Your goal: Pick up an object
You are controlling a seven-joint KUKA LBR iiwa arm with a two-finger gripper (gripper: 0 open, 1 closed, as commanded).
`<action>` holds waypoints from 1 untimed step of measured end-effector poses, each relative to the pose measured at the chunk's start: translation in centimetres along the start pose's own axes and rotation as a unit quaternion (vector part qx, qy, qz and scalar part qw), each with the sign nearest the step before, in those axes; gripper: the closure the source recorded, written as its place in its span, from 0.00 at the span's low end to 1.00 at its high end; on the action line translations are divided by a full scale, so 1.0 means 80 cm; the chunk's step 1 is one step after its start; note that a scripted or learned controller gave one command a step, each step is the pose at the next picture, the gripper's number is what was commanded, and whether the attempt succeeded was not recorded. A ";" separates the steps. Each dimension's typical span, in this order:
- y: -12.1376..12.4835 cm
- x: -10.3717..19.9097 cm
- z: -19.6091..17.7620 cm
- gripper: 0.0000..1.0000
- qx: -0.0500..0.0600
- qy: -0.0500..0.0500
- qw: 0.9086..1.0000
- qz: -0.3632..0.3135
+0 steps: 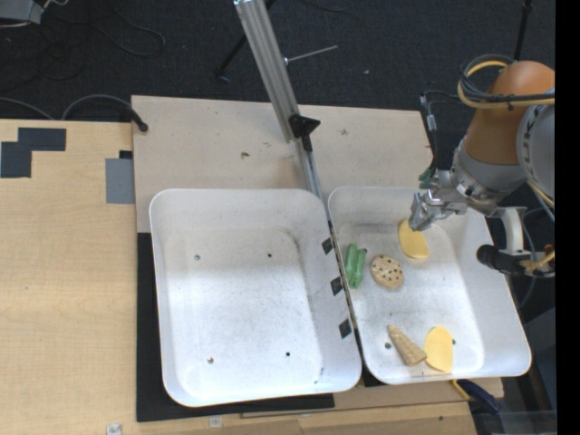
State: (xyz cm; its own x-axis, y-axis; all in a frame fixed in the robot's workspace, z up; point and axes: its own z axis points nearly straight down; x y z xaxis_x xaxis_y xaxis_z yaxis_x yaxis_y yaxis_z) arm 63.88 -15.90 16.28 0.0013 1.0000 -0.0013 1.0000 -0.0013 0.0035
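Right shallow white plastic bin (507,333) holds five items: nearest, one flat yellow oval chip (439,348) touching one tan cone-shaped wafer (407,344), long axis running near-right to far-left; mid-bin, one round brown speckled cookie (387,272) just beside one green pod (354,265) lying near-to-far; farthest, one yellow oval disc (414,242) directly under the grey jaws (422,213), touching; can't tell whether the jaws are clenched or released

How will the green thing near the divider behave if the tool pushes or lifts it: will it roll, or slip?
The green thing is long and rounded, so it may roll sideways when pushed. It looks smooth, perhaps slippery. It lies close beside the divider, so gripping it could be awkward.
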 end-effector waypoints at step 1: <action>-0.002 0.011 -0.071 1.00 0.000 0.000 1.000 -0.001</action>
State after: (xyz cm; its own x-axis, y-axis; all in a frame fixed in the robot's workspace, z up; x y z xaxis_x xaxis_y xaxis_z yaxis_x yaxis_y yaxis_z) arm 63.72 -15.03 22.00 -0.0010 1.0000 -0.0004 1.0000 0.0010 0.0034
